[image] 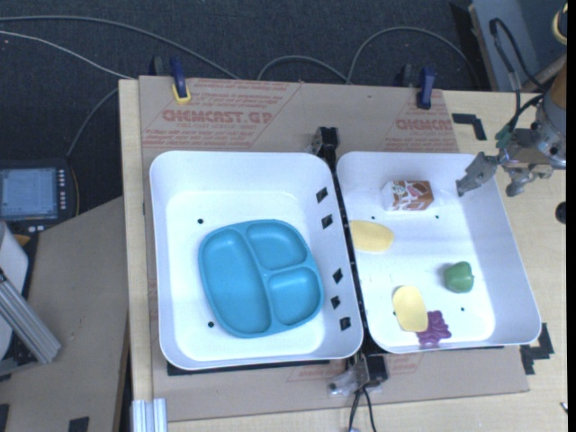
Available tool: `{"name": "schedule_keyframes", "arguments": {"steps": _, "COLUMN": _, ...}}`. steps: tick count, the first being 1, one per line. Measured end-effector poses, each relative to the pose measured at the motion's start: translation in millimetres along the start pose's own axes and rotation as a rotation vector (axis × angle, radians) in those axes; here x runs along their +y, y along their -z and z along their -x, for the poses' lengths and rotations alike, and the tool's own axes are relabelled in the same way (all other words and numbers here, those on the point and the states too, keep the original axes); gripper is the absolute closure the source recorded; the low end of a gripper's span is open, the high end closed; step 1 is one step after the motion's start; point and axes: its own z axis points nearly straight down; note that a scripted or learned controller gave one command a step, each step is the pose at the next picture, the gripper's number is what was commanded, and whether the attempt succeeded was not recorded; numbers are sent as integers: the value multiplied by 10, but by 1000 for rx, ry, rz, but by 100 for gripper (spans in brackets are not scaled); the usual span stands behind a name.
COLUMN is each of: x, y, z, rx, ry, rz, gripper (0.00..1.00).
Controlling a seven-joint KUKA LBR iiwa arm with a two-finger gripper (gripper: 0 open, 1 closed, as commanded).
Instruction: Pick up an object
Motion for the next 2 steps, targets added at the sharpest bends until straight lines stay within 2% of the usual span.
{"name": "schedule_keyframes", "arguments": {"steps": 1, "x": 26, "y": 75, "z": -5, "rx": -3, "ry": 3, "rz": 13, "gripper": 0}}
{"name": "schedule_keyframes", "arguments": {"steps": 2, "x": 36, "y": -492, "z": -105, "rx": -1, "ry": 4, "rz": 7, "gripper": 0}}
